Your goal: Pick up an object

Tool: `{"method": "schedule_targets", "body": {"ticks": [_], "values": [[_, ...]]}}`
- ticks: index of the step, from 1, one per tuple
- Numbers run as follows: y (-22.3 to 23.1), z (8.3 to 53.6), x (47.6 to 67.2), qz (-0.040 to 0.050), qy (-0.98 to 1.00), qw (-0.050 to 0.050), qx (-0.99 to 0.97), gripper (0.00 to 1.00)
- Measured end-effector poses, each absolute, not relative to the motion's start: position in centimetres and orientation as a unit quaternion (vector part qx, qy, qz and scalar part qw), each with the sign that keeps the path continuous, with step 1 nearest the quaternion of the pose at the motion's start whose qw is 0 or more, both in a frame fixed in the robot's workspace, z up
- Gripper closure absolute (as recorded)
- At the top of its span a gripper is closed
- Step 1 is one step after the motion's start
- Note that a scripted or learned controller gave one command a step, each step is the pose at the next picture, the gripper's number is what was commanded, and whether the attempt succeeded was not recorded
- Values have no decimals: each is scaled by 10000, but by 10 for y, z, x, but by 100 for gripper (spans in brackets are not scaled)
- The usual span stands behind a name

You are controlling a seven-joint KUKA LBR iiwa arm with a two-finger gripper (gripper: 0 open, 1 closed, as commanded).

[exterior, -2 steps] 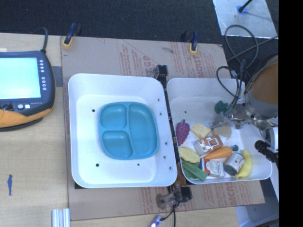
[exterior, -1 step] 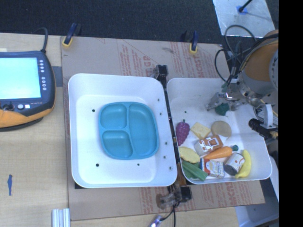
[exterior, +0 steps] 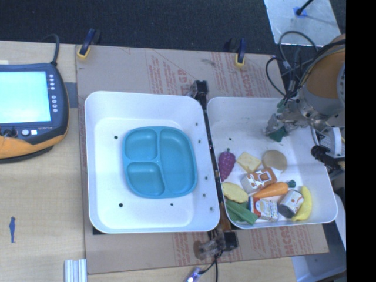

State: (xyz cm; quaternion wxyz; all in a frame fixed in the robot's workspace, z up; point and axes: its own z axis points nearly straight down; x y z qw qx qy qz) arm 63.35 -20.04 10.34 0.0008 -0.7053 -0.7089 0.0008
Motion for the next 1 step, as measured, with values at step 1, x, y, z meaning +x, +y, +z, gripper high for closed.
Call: {"method": "schedule_targets", "body": {"ticks": [1], "values": [[-138, 123, 639, 10, -7094, 17, -7048, 100]]}}
